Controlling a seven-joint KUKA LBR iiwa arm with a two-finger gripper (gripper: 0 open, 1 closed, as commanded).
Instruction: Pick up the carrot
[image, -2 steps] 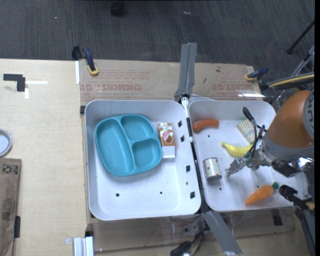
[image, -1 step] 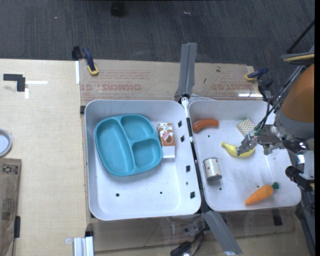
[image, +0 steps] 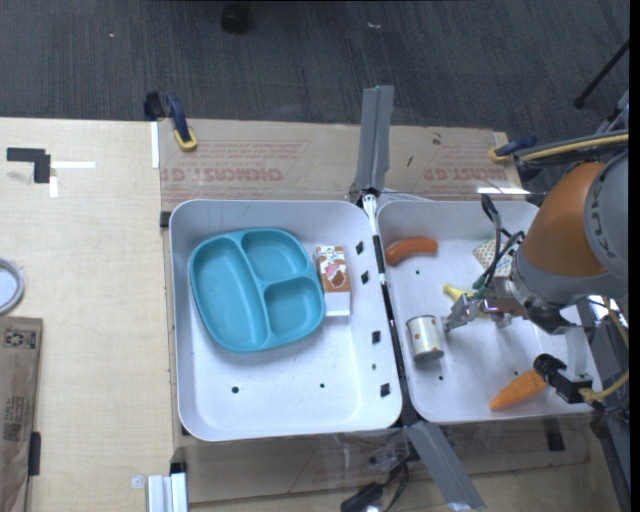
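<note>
**Claw hanging over the right bin, carrot lying apart**

The claw (image: 462, 318) is hovering low over the right bin (image: 440, 400) — whether it is clenched or released, I cannot tell. Just beside it a small metal can (image: 426, 338) is lying. The carrot (image: 517, 391) is resting near the bin's front-right corner, well apart. Across the divider, a blue plate (image: 257, 289) is sitting in the left bin (image: 200, 400).

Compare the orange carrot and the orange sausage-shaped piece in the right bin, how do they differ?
The tapered orange carrot narrows to a point, while the curved orange sausage-shaped piece keeps an even thickness with rounded ends. The carrot lies near the front edge of the right white bin; the sausage-shaped piece lies at the far side, close to the divider. The carrot looks brighter orange, the sausage-shaped piece redder. Both lie flat.
</note>
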